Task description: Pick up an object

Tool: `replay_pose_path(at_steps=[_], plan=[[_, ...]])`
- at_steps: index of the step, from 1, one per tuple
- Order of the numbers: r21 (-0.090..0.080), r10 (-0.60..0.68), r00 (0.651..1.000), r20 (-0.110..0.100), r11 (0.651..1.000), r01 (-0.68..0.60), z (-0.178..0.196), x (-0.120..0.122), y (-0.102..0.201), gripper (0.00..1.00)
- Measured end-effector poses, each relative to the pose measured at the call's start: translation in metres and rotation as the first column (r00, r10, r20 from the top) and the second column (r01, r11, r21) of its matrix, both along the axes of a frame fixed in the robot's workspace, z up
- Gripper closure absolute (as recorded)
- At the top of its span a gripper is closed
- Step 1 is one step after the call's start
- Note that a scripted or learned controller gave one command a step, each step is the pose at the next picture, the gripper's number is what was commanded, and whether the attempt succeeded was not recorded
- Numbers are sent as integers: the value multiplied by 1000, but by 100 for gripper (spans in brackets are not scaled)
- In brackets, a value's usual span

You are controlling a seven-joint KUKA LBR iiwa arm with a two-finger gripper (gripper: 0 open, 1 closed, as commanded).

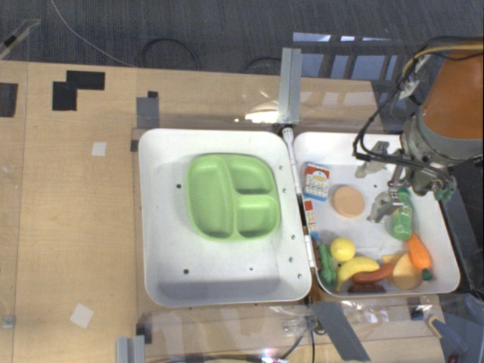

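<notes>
Gripper (395,201) low over the right bin (446,278), at 3 o'clock in the view, directly above a green bottle (401,222); how far it is open cannot be told. Carrot (420,252) at the bottle's 5 o'clock. Left bin (162,203) holds a green tray (231,197).

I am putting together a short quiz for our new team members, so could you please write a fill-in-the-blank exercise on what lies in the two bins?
1. The green divided tray lies in the ____ bin of the camera view.
2. The gripper hangs over the bin on the ____ of the view.
3. The round tan disc lies to the ____ of the small carton.
4. The carrot is coloured ____.

Missing words: left; right; right; orange
</notes>
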State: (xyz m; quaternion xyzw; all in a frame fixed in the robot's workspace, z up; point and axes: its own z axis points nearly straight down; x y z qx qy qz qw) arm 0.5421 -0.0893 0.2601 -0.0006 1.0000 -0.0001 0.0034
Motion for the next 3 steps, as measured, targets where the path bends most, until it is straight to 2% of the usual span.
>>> replay_pose_path(at_steps=[1, 2, 3], plan=[[0, 210, 978, -1, 978, -210, -163, 1, -28, 0], [-6, 470, 883, 2, 883, -470, -92, 19, -93, 0], [-5, 494, 869, 2, 869, -494, -164, 13, -93, 0]])
